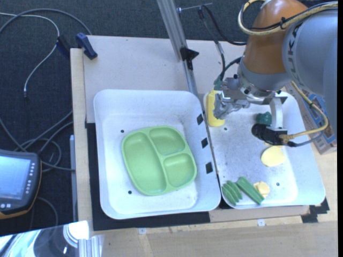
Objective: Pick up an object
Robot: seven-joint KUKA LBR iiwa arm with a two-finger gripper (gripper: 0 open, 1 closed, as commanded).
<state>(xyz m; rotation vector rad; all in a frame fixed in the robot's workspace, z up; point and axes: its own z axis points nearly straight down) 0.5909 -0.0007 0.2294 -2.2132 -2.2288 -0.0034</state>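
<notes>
Landmark: you can take the green divided plate (158, 159) as your reference; it lies flat in the middle of the left bin (107, 108).
Right bin (236, 149): you see it just beside the plate's bin, on the view's right, their rims touching.
Gripper (222, 110): it hangs over the near rim of the right bin, up and to the right of the plate. You cannot tell whether it is apart or together.
Yellow object (213, 119): you find it right at the gripper, against the bin wall nearest the plate. You cannot tell whether it is held.
Yellow round piece (272, 156): well to the right of the plate, on the speckled bin floor.
Green pieces (241, 190): right of the plate and a little lower, with a small yellow piece (261, 188) just beside them.
Teal thing (263, 118): right of the plate, beyond the gripper.
Bench (134, 63): a pale board under both bins, reaching above the plate.
Blue clamp (86, 46): at the bench corner, up and left of the plate.
Metal post (169, 15): slanting up above the plate.
Floor (32, 100): dark carpet left of the plate, crossed by cables (40, 23).
Screen (16, 181): on the floor, far left of the plate.
</notes>
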